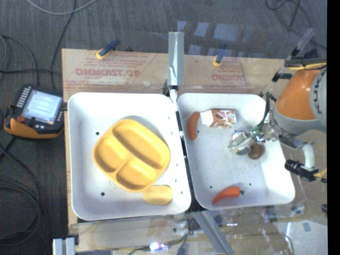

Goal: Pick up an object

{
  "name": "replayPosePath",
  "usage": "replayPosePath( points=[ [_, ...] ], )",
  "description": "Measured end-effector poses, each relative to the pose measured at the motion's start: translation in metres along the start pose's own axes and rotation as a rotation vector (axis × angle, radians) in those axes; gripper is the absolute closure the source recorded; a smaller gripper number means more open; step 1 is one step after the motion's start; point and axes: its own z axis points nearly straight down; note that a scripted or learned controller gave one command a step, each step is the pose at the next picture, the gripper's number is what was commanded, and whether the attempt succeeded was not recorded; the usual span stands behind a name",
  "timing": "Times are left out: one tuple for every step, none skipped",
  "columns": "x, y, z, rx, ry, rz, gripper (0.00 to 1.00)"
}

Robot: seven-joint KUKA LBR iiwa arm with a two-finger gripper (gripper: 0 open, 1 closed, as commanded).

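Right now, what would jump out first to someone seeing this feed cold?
The big yellow tray, split into compartments, lying in the left bin, with a pale yellow block at its near edge. Next the orange-banded arm reaching into the right bin, its tool low beside a brown lump. A carrot lies near the front wall.

Even, bright overhead light w/ soft shadows, mild glare on white bins (79,195), slightly soft focus overall, dark carpet (106,15) dim.
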Motion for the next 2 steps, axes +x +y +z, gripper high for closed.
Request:
replayPosePath(
  points=[
    [-0.004,-0.002,-0.009,0.004,-0.005,0.006,1.0],
    [0.03,0.067,-0.12,0.025,-0.005,0.204,1.0]
  ],
)
